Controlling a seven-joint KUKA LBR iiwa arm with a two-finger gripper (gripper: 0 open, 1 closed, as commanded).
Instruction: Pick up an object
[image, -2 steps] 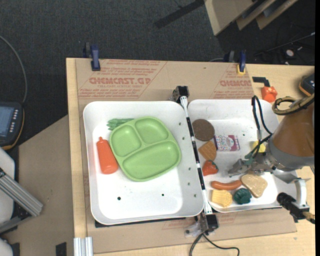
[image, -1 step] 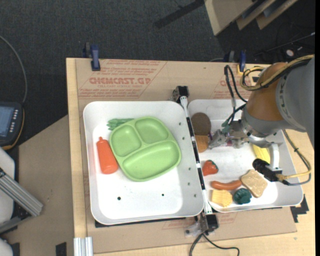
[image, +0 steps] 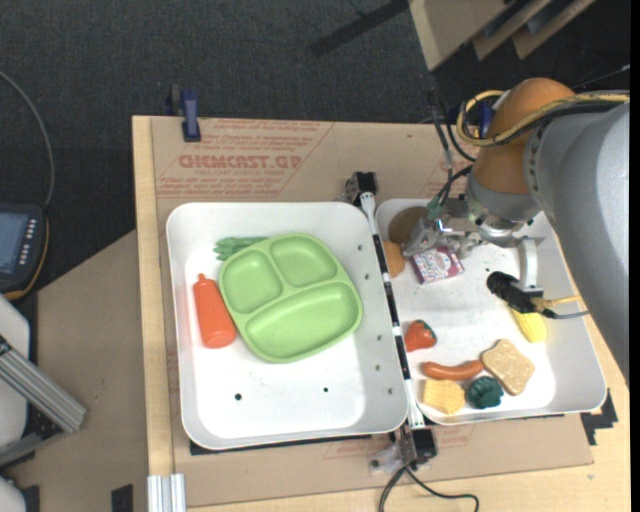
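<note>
My gripper (image: 436, 238) hangs over the back left part of the right bin (image: 570, 385). A pink and white packet (image: 436, 266) lies right below it, touching or nearly touching its tip. A brown round object (image: 402, 224) sits just left of the gripper by the bin's back wall. Further forward lie a red and green toy vegetable (image: 420, 335), a reddish sausage (image: 452, 370), a slice of bread (image: 508, 366), a yellow wedge (image: 443, 397), a teal piece (image: 486, 392) and a yellow piece (image: 530, 326).
The left bin (image: 200, 400) holds a green divided plate (image: 290, 296), an orange bottle-shaped toy (image: 212, 312) to its left and a green leafy item (image: 235, 245) behind it. A raised divider (image: 388, 300) separates the bins. My arm covers the right bin's back right corner.
</note>
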